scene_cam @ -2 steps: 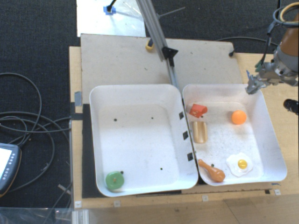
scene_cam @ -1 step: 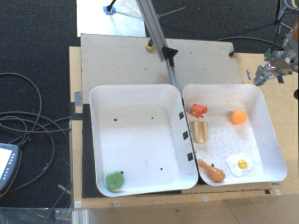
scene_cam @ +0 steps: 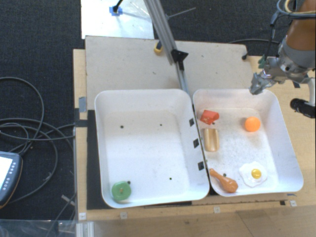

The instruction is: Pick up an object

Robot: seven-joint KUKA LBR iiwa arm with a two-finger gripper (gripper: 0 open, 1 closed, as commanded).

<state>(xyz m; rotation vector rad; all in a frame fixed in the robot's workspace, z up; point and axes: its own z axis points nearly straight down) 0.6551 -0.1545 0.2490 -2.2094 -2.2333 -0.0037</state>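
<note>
Two smooth white bins (scene_cam: 148, 95) | round orange ball (scene_cam: 252, 124) | hand (scene_cam: 257, 86) grip unclear

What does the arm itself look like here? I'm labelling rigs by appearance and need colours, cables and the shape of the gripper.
The arm has a grey body with an orange-brown band above the wrist. A yellowish cable and dark cables loop around its upper part. The wrist narrows to a small metallic grey gripper. No markings are legible.

Grey pole (scene_cam: 163, 26) slants over bench; cables (scene_cam: 34, 127) left.
</note>
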